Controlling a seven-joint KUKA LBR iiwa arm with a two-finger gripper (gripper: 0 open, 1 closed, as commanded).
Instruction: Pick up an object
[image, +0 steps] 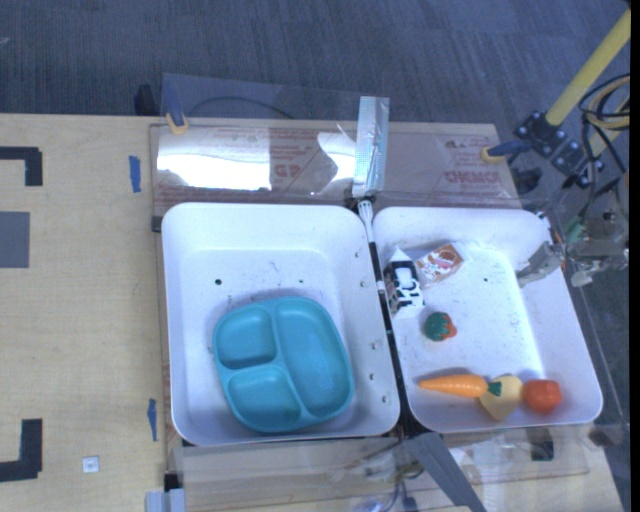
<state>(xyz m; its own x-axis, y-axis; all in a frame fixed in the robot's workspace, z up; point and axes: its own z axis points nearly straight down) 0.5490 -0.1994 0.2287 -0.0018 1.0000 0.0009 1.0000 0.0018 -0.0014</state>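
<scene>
The end effector (545, 258) hovers at the right white bin's (570, 330) far-right rim, grip state indiscernible. The orange plastic carrot (452, 385) lies nearer the camera, leftward, long axis across the bin.

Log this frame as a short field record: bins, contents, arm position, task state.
left bin: holds a blue divided plate
right bin: carrot, orange-red fruit, pale yellow piece between them, small green and orange item, two packets by the divider
gripper: at the right bin's far right rim, above the toys
task state: nothing seen between the fingers; all objects lie in the bins
</scene>
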